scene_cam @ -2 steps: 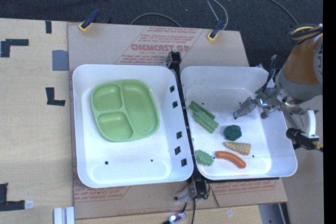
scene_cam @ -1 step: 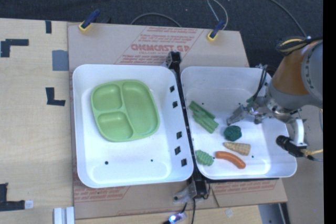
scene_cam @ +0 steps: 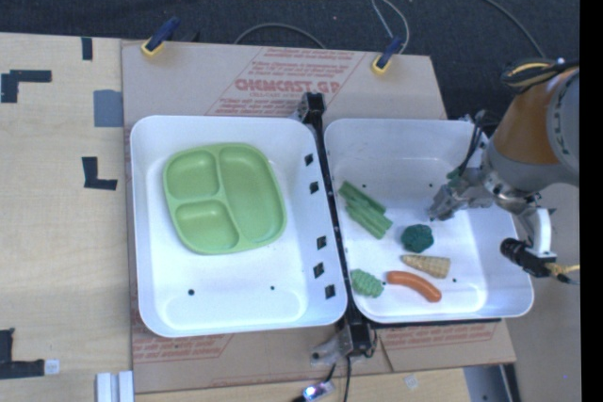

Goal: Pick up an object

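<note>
Orange sausage (scene_cam: 414, 285) low in bin; broccoli (scene_cam: 418, 237) just below gripper (scene_cam: 443, 208), jaw state unclear

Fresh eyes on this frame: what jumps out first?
The green divided plate lying alone in the left bin stands out most. Next, the right bin holds a cluster of toy food: a green celery piece, dark green broccoli, a corn cob, an orange sausage and a small green vegetable. The gripper hangs just right of the broccoli.
</note>
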Robot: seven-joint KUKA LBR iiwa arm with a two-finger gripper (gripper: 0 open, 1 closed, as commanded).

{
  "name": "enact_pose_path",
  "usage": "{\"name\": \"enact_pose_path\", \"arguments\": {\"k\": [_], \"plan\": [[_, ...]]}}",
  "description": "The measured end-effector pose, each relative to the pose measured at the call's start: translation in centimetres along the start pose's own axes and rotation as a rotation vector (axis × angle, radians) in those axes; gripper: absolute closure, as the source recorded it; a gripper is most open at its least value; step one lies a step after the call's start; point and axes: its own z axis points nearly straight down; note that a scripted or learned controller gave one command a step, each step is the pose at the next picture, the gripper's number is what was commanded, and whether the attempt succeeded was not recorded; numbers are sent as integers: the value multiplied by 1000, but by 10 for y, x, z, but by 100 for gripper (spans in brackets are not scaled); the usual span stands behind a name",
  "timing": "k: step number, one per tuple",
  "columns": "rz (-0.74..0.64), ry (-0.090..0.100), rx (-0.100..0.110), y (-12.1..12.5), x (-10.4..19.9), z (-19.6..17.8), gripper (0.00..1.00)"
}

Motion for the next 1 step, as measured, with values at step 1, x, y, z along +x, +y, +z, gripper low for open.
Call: {"name": "enact_pose_path", "arguments": {"k": [1], "plan": [[2,4,2,-6,-4,-46,100]]}}
